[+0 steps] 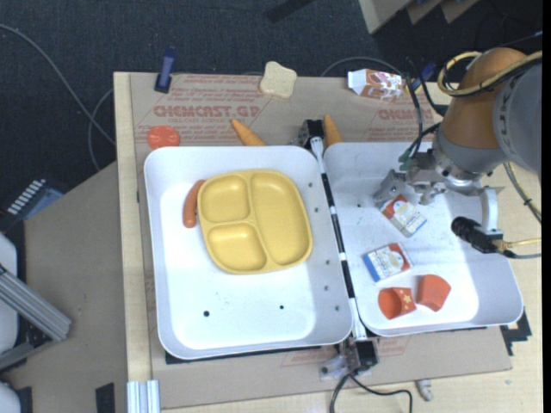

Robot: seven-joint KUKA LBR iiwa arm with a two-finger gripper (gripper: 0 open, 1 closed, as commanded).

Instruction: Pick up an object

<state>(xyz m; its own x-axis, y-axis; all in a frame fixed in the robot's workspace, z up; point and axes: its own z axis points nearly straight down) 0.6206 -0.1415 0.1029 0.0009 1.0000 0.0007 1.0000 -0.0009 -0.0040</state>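
On bench board [207, 110]: "CHEMCAST GP" print; tool [411, 188] over packet [403, 216], grip state unclear.

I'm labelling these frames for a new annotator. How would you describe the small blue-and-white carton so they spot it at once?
Start at the right white bin, the one the arm reaches into. Near its middle lies the blue-and-white carton, just above two red blocks at the bin's front edge. Its blue side sets it apart from the red-and-white packet lying under the gripper.

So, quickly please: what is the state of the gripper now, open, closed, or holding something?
Gripper: cannot be told. It hangs low in the right bin, just above a small red-and-white packet; nothing is visibly held.
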